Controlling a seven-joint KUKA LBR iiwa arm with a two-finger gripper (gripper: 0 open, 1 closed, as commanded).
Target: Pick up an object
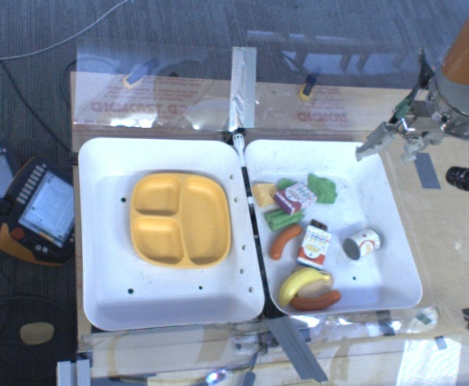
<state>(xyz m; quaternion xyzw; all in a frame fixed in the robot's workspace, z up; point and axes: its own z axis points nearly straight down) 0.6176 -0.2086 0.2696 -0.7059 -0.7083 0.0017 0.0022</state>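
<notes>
Landmark: the seam [250,215] between the two white bins.

Far left of the seam, off the bench: a handheld pendant [34,211] on the dark floor.

Left bin [105,288], against the seam: a yellow three-compartment plate [181,219] lies flat near its centre.

Right bin [395,240], just right of the seam: a cluster of toy food. A yellow wedge [263,194] sits nearest the seam, then a purple-and-white packet [296,197] with a green leafy piece [322,187] beyond it. Below these lie an orange sausage [285,241] and a small red-and-white carton [314,244]. A banana [301,281] touches a red sausage [315,300] at the bin's near edge. Farther from the seam, a small can [362,244] lies on its side, apart from the rest.

Farthest right of the seam, above the right bin's back corner: the gripper [376,145], nothing between its fingers; whether they are apart or together cannot be told. It hangs well apart from every toy.
</notes>
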